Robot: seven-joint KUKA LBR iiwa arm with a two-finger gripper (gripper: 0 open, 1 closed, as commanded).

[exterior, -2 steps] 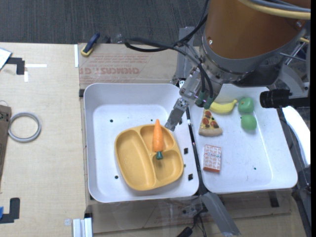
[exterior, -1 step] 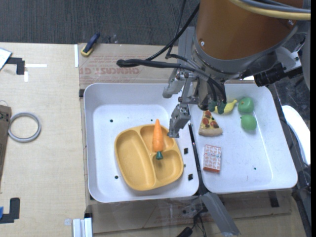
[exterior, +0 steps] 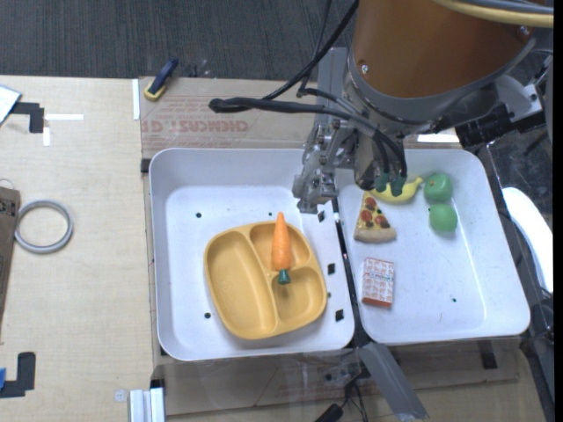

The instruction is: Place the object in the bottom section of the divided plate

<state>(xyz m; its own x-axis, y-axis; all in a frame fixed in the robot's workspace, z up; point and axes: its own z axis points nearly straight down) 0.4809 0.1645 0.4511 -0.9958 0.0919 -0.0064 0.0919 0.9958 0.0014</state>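
Orange carrot [exterior: 281, 244] straddles the yellow plate's [exterior: 237, 288] divider; claw [exterior: 313, 192] state unclear.

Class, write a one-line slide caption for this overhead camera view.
Toy carrot lying across the yellow divided plate in the left bin, gripper above the bins' divide.

I'm looking down on a robotics lab bench, not a home kitchen. The pale wooden tabletop [exterior: 79, 323] carries two shallow white plastic bins [exterior: 176, 262] side by side, backed by a flattened brown cardboard sheet [exterior: 229, 117]. Black cables [exterior: 264, 104] trail across it from the grey arm with its orange band [exterior: 440, 25]. A grey roll of tape [exterior: 40, 226] and black tape marks [exterior: 33, 115] lie on the tabletop, and the food in the bins is toy plastic
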